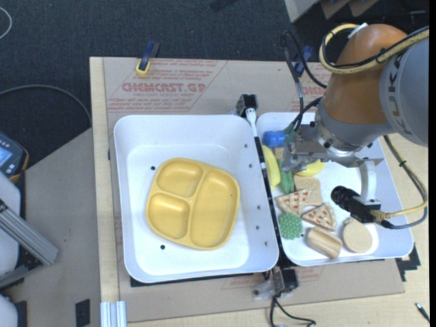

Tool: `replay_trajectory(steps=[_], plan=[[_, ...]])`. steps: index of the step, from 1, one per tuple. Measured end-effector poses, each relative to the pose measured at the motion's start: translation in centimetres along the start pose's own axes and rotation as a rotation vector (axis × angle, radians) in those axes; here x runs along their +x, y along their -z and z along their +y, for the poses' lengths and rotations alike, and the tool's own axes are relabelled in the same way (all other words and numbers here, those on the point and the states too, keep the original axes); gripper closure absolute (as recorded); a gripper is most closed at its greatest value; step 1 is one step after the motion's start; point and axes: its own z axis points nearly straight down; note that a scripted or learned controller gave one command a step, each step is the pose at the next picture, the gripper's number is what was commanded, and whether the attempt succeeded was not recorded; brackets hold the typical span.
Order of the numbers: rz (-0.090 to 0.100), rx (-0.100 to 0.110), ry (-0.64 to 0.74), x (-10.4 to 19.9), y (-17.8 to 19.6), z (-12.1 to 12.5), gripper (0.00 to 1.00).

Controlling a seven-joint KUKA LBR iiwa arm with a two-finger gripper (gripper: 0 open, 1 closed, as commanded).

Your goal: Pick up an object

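The right bin [395, 245] holds several toy foods. A yellow banana [272, 167] lies along its left wall, with a blue piece [274, 139] behind it. Two pizza slices [298, 199] [320, 216] lie mid-bin. A green broccoli [290, 225], a tan bread roll [323, 242] and a round cracker [358, 237] sit at the front. My gripper [296, 161] hangs low over the bin's left part, just right of the banana, next to a green piece [287, 181]. The wrist hides what lies under it.
The left bin [129, 182] holds a yellow divided plate [193, 202]. A black clamp [246, 104] sits at the back between the bins. A black cylinder [353, 204] with a yellow cable juts from the arm over the right bin.
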Motion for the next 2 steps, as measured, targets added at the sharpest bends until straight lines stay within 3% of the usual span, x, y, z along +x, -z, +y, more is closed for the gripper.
replay_trajectory(steps=[1,2], plan=[[0.0,0.007,-0.006,-0.53,-1.57,0.29,1.0],[-0.001,0.002,-0.004,0.25,-1.02,1.03,1.0]])
